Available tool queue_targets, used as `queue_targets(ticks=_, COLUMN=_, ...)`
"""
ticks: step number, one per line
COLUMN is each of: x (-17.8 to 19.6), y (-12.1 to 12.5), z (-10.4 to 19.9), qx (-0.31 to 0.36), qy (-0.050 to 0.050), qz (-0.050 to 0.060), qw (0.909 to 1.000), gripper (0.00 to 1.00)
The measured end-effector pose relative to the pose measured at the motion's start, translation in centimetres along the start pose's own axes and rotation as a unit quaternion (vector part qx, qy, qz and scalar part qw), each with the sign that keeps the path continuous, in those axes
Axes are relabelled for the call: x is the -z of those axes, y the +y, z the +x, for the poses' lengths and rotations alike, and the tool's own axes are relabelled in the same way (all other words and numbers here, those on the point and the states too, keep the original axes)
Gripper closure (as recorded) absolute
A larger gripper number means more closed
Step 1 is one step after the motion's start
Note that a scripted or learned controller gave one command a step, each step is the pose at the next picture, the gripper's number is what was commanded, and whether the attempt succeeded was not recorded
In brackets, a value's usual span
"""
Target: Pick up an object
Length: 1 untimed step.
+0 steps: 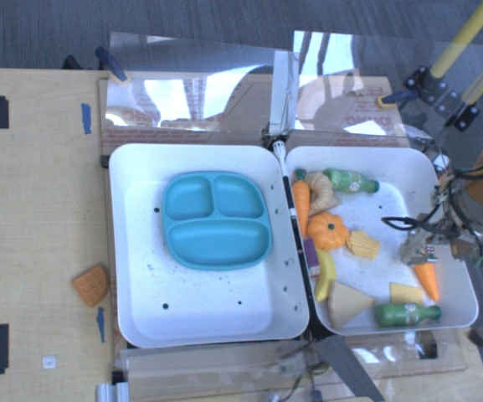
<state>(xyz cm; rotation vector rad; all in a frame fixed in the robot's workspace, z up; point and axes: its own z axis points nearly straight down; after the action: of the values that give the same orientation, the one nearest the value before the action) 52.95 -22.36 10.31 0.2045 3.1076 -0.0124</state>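
Carrot [426,280], a small orange one with its tip pointing toward the near edge, lies at the right side of the right bin [392,159], directly below the gripper [415,251], which hangs over that side of the bin with cables around it; whether the fingers are spread or pressed together cannot be told from the camera view, and contact between gripper and carrot cannot be confirmed. Just near of the carrot sit a yellow cheese wedge [406,292] and a green bottle [405,312] lying on its side along the near wall. A second green bottle [351,181] lies at the far end of the bin, beside a larger carrot [300,207] that rests along the left wall. An orange pumpkin [328,232] sits near the bin's centre-left, with a pale yellow ridged piece [362,244] just to its right, a banana [325,276] near of it, and a tan wedge [346,303] at the near-left corner. The left bin [141,291] holds a blue divided plate [217,219], upright, in its far half. On the bench [32,224] left of the bins lies a small orange waffle-textured block [91,284]
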Motion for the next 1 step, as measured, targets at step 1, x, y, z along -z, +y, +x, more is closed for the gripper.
queue_targets(ticks=1, x=-1.40, y=0.28, z=-1.76, qx=0.143, qy=0.008, qz=-0.004, qw=0.9897, gripper=1.00)
